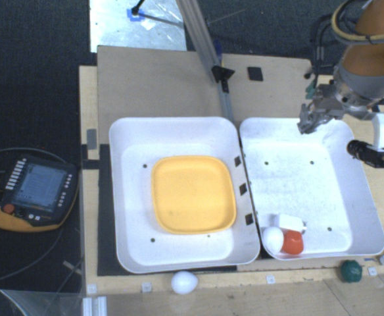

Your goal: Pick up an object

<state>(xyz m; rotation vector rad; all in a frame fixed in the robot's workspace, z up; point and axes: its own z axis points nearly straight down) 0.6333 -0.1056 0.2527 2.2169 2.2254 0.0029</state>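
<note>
Landmark: right bin [310, 176], a shallow white tray on the tabletop [159, 84].

- End effector [308, 125]: poised over the far rim of the right bin, near its far-left part, at the end of the grey arm with the orange band [369, 38]. Nothing is visible between its tips; whether it is spread or pressed together cannot be told at this size.
- Candidate objects: a cluster in the near-left corner of the right bin, comprising a white egg-shaped item [272, 237], a red-orange item [292, 242] touching it, and a small white block [290, 223] just behind them. They sit packed against the bin wall, which would likely make a clean approach awkward.
- Left bin [129, 143]: adjoins the right bin's left wall and holds a yellow plate [193, 193], lying flat at its centre.
- Outside the right bin, nearside: a white egg [184, 282] and a dark green ball [350, 270] on the tabletop.
- Well left of the right bin: a teach pendant [33, 193].

Status, as judged: pick not yet made; the end effector is well apart from the cluster, across the bin.
</note>
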